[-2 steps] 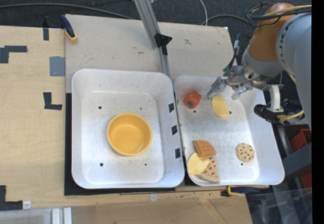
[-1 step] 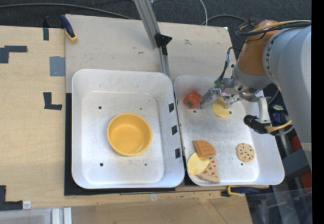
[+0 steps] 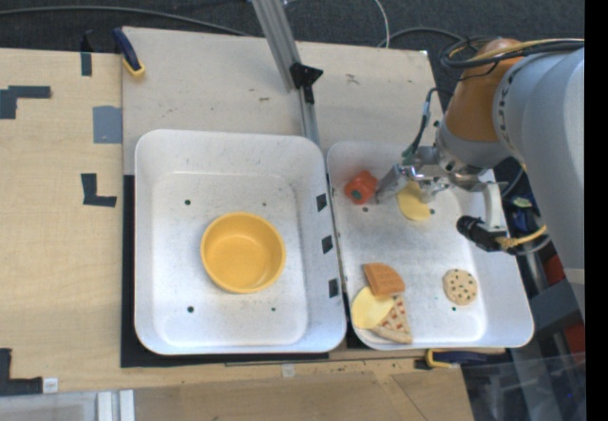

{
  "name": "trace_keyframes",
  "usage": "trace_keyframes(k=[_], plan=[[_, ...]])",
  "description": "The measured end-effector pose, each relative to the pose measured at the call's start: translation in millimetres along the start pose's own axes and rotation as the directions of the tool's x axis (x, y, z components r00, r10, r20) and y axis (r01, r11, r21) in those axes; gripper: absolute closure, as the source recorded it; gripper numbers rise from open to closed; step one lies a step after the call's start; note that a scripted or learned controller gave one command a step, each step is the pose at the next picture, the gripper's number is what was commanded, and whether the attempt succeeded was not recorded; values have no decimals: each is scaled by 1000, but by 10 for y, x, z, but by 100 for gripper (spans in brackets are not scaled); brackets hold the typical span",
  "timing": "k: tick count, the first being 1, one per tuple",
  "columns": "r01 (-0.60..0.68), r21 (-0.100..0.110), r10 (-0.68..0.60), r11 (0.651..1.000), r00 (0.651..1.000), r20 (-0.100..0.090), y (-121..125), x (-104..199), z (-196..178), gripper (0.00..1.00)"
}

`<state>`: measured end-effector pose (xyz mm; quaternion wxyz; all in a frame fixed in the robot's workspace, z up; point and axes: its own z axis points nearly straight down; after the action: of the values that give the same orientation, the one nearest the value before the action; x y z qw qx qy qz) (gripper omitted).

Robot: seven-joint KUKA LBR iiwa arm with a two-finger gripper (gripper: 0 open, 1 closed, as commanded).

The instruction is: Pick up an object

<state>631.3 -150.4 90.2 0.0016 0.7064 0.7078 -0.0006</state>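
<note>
- Over the upper part of the right bin [image 3: 494, 329], the gripper [image 3: 415, 180] hung low above a pale yellow piece [image 3: 415, 207], which lay on the bin floor directly under it and a touch toward the near side.
- Whether the fingers were open or closed could not be told; dark metal parts blurred together there, and nothing could be seen held between them.
- Just left of the gripper sat a small red-orange toy [image 3: 361, 187], close beside it but apart from the yellow piece.
- Judged from this, the yellow piece was the nearest candidate: the coming move would be mostly a short drop, with hardly any sideways shift.
- That piece looked roundish, with no clear long axis, so wrist turn seemed to matter little.
- Farther toward the near edge lay a cookie [image 3: 460, 287], an orange-brown slice [image 3: 384, 278] and a pale wedge pile [image 3: 380, 315], all well apart from the gripper.
- Across in the left bin [image 3: 161, 153], a yellow bowl [image 3: 242, 252] sat alone, much farther from the arm.
</note>
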Motion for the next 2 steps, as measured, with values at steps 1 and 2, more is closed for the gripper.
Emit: trace_keyframes(k=[1, 2], plan=[[1, 0, -1, 1000, 1000, 0, 4, 4, -102, 100], [-1, -1, 1, 1000, 1000, -3, 12, 0, -525, 100]])
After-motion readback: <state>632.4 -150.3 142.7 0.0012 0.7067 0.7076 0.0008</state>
